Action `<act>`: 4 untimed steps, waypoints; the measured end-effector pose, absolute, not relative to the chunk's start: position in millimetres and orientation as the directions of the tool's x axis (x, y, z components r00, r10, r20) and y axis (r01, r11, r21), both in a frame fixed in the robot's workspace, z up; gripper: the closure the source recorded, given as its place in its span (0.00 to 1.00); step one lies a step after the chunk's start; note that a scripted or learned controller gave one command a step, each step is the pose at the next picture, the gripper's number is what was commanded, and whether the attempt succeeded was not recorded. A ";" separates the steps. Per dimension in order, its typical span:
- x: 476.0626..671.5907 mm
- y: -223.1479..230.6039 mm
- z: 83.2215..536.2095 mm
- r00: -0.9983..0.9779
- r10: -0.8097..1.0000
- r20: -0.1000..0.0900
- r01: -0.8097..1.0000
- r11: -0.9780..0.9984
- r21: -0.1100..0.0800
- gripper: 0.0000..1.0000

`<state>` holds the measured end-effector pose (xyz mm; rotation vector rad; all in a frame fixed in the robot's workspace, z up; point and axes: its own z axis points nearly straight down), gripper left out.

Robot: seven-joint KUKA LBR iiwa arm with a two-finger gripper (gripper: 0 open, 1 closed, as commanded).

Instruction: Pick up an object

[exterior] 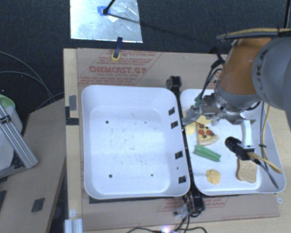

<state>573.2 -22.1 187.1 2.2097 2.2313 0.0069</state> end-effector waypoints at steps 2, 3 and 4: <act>508.6 9.3 195.2 -0.004 1.000 0.001 1.000 0.004 0.005 1.00; 498.4 74.8 216.1 -0.011 1.000 0.003 1.000 0.011 0.003 1.00; 488.8 79.2 346.6 -0.007 1.000 0.004 1.000 0.007 0.015 1.00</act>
